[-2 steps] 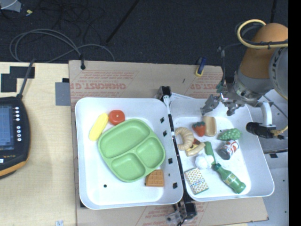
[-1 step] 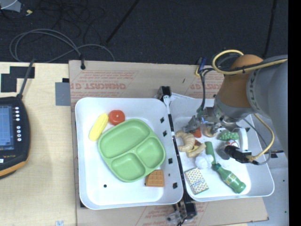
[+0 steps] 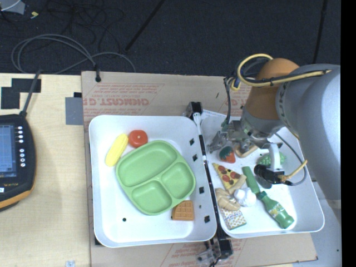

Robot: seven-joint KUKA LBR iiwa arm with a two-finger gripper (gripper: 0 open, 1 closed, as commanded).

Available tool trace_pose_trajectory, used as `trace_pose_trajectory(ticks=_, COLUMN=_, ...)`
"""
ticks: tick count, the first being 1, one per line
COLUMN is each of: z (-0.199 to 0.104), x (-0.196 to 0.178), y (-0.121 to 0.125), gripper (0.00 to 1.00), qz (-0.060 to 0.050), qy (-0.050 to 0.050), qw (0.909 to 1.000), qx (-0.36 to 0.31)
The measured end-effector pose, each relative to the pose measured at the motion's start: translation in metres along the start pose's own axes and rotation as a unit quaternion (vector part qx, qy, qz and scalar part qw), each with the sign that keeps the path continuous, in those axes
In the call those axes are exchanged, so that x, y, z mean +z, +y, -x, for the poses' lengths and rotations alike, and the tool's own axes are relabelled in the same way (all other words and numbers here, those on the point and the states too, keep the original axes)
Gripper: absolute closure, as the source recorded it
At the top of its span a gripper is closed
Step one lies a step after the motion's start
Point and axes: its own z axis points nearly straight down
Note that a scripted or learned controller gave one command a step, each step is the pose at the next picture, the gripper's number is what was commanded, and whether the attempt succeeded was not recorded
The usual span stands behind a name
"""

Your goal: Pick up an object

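Observation:
My gripper (image 3: 230,142) is low over the far left part of the right bin (image 3: 311,216), with the grey arm and its orange band (image 3: 275,71) rising behind it. Just below the gripper lies a small red and green toy, like a strawberry (image 3: 226,154); whether they touch I cannot tell. Nearer the front lie a pizza slice (image 3: 229,175), a green bottle (image 3: 271,202), a white garlic-like piece (image 3: 241,196), a tan bread piece (image 3: 225,198) and a patterned square (image 3: 236,219). A pale green leafy toy (image 3: 273,159) sits partly behind a black part on the arm's cable.
The left bin (image 3: 105,216) holds a green divided plate (image 3: 156,177), a yellow banana-like toy (image 3: 116,149), a red tomato (image 3: 138,138) and a waffle square (image 3: 183,210). A black divider (image 3: 202,171) runs between the bins. A teach pendant (image 3: 11,154) lies at far left.

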Motion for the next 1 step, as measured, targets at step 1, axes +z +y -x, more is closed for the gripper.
trace_pose_trajectory(ticks=1, z=0.0036, x=-0.0148, y=0.0016, gripper=1.00, qz=0.004, qy=-0.003, qw=1.0000, qx=0.001)
